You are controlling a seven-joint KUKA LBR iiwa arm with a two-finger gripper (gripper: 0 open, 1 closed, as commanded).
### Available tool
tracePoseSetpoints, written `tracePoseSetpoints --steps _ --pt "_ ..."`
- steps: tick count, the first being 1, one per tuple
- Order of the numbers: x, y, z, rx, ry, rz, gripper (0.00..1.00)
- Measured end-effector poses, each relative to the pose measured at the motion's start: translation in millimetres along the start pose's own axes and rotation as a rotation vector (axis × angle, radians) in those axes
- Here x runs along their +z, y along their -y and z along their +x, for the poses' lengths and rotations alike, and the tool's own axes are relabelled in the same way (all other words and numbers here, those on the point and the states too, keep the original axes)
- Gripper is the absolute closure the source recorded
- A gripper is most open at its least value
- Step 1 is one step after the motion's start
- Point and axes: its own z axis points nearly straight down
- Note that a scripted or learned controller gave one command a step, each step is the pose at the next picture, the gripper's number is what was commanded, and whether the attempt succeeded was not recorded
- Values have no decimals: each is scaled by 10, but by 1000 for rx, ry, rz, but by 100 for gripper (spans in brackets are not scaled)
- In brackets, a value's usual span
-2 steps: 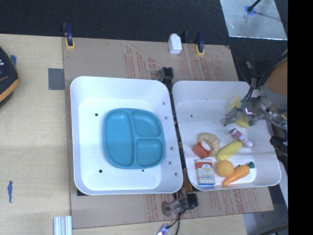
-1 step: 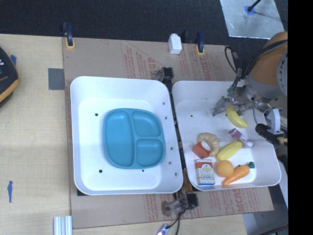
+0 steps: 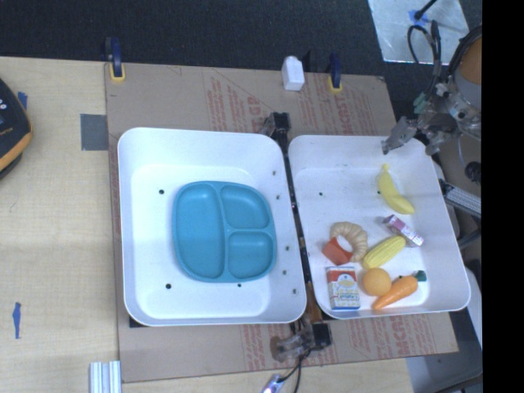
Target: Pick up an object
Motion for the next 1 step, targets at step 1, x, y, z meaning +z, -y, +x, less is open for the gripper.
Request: tracePoseSetpoints --steps 1 --pt "489 384 -57 0 0 5 0"
